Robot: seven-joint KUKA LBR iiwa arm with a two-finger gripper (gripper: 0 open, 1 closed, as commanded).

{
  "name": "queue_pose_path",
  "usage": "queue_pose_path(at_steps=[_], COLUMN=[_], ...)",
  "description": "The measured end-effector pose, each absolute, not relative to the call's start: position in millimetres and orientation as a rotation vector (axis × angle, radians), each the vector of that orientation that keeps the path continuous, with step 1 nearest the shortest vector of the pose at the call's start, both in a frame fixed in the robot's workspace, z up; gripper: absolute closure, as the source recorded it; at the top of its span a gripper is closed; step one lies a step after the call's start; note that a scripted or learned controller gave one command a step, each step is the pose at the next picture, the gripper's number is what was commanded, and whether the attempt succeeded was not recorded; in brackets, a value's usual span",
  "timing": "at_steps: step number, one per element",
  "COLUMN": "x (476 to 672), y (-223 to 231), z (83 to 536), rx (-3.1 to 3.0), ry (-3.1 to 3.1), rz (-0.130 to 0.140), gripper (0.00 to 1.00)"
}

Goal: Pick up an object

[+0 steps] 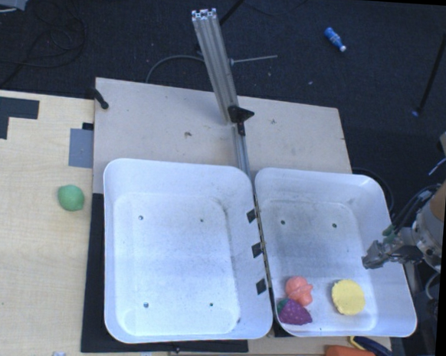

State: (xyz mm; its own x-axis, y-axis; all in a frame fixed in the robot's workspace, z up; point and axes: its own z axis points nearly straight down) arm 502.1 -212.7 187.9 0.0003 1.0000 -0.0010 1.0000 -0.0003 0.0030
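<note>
At the right rim of the right-hand shallow white plastic bin [315, 184], the grey two-finger gripper [376, 257] hovers; can't tell its pincer state. Approach step, nothing held. Next: descend toward the flat yellow round toy [348, 297] near that bin's front, beside the orange-pink lump [299, 288] and purple grape cluster [295, 313].

Gripper: mine [373, 259], over right bin [322, 190] right edge.
Bin contents: yellow piece [348, 297], orange piece [299, 288], purple grapes [295, 313].

Light is even and rather bright on the white bins [178, 179], with mild glare and soft shadows. The floor [331, 74] is dark. The picture is slightly blurred and grainy.
</note>
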Motion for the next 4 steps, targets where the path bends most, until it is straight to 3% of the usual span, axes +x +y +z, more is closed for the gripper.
queue_pose_path(at_steps=[1,3,4], x=[502.5,514.8,510.8], y=[-213.1,-103.2,-46.1], z=[218.1,236.1,230.1], rx=[2.22,2.217,2.218], ry=[2.22,2.227,2.226], rz=[0.001,0.002,0.0], gripper=[1.0,1.0,1.0])
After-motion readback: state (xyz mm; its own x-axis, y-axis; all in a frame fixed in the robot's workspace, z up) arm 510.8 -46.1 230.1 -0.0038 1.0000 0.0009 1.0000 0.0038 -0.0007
